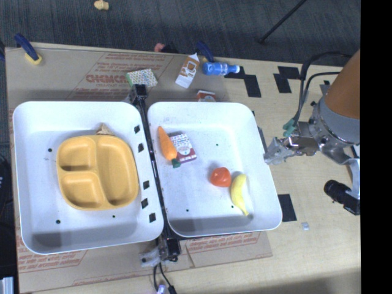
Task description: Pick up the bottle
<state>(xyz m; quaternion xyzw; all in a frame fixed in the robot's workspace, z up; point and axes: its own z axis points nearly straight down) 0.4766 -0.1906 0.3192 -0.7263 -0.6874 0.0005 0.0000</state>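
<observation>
Altogether one blue bottle (pixel 219 69), two white bins (pixel 79 112), one carrot (pixel 166 143), one banana (pixel 239 193)

Both shallow bins, the left bin (pixel 24 164) and the right bin (pixel 202 216), looked like smooth white plastic with a faint sheen, and the yellow divided plate (pixel 97 170) in the left bin looked like matt plastic. The bench (pixel 318 250) was a pale matt board, overlaid near its far edge with printed brown cardboard (pixel 92 72). The blue bottle (pixel 215 69) at that far edge looked like glossy plastic, and the gripper (pixel 274 153) appeared to be dull grey metal.
</observation>
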